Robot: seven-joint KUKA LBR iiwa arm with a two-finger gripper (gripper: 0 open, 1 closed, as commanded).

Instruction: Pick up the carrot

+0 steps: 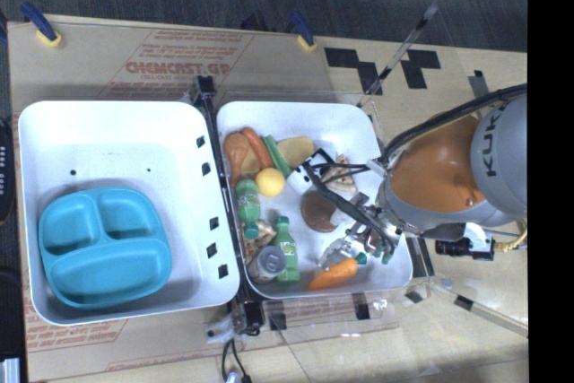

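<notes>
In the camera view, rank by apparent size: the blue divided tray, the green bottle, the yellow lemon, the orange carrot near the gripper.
1. Blue divided plastic tray, by far the largest.
2. Orange carrot and green plastic bottle: they look about alike in extent, so unranked.
3. Round yellow lemon, smallest.

I read "CHEMCAST GP" in red on the brown board (179,58) along the bench's far edge, upside down to me, and the white letters "KU" on the arm (489,159) at the right.
</notes>
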